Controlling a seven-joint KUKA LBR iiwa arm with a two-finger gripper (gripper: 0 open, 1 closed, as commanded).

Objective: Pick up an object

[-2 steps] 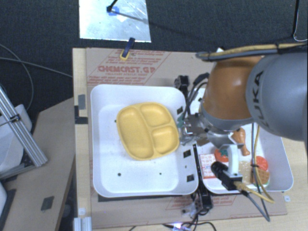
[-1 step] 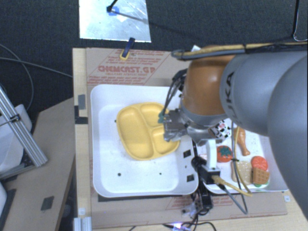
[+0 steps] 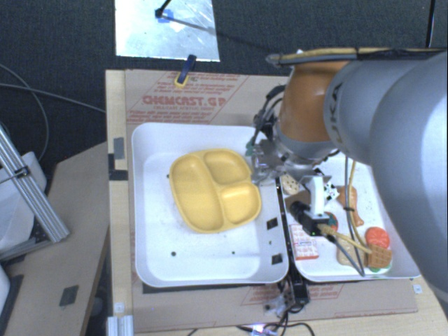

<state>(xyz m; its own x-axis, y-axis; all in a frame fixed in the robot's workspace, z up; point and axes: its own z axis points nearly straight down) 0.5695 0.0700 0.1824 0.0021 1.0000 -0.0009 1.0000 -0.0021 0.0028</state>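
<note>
Pincer [image 3: 260, 161]: low over the wall between the two bins; whether spread or pressed together, cannot tell.
Plate [image 3: 213, 191]: yellow, divided, flat in the left bin [image 3: 140, 187].
Relation: the plate lies just left of the pincer, its right rim closest.
Axis: the plate is nearly square, with no clear long side.
Right bin [image 3: 350, 277]: small toys.

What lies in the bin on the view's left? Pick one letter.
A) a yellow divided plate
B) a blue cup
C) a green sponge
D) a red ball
A: a yellow plate with three compartments lies flat in that bin.
</note>
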